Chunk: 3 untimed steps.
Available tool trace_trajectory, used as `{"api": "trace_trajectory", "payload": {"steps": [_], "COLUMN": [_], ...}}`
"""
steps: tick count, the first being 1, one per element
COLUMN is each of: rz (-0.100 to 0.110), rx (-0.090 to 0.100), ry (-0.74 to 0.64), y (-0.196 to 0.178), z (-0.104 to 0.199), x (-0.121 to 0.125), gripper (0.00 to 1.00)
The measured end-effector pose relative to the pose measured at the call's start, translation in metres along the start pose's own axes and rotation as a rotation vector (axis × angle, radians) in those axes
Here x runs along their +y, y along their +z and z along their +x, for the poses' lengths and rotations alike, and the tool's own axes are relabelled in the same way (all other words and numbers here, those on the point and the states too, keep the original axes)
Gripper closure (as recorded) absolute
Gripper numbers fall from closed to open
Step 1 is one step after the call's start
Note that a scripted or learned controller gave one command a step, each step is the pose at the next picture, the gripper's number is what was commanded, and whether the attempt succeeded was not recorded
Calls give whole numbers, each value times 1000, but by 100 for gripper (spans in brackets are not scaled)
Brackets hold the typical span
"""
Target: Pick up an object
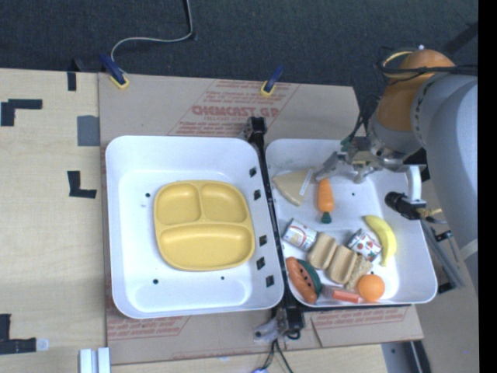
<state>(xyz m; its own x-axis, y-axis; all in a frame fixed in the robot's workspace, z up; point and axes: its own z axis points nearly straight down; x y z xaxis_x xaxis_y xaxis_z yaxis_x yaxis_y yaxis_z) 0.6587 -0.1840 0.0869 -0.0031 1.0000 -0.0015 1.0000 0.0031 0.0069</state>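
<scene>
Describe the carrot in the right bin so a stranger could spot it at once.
Find the right bin, the one crowded with toy food. In its upper half, just below the gripper, the carrot lies alone beside a pale wedge. It is bright orange with a small green tip pointing down.

Tray (205, 225) in left bin (124, 208) (carrot (325, 196) in right bin (411, 274))
</scene>
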Motion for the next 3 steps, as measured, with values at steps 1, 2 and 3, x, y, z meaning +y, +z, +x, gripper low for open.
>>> {"api": "trace_trajectory", "payload": {"steps": [1, 2, 3], "rz": [4, 3, 5], "rx": [1, -3, 1], "ry": [1, -1, 1], "y": [1, -9, -176], "z": [48, 47, 88], "x": [11, 11, -54], "gripper": [0, 100, 100]}}
